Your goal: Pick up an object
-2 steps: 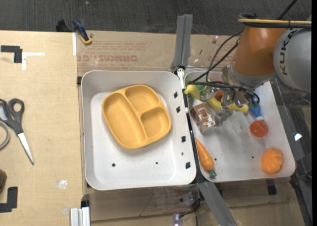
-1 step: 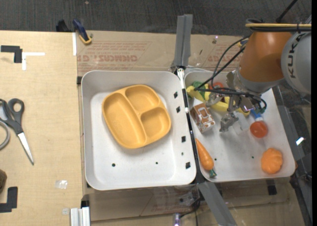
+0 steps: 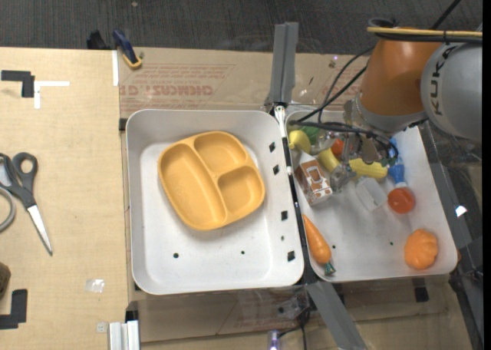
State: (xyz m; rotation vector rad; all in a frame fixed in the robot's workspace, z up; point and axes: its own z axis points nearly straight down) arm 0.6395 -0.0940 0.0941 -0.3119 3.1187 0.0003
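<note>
My claw (image 3: 359, 158) hung over the clutter at the right white bin's (image 3: 441, 195) top; whether it gaped, I couldn't tell. Descending squarely onto the yellow plastic block (image 3: 328, 159) seemed wisest.

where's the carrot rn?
The carrot lies in the right bin, along its left wall near the front corner, with its green tip toward the front. The divided yellow plate sits in the left bin beside it.

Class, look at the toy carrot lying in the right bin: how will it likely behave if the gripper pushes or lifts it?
The toy carrot tapers to a point, so a push would probably roll it in a curve. It looks smooth and glossy, so it may slip. It lies against the bin wall, leaving little grasping room.
</note>
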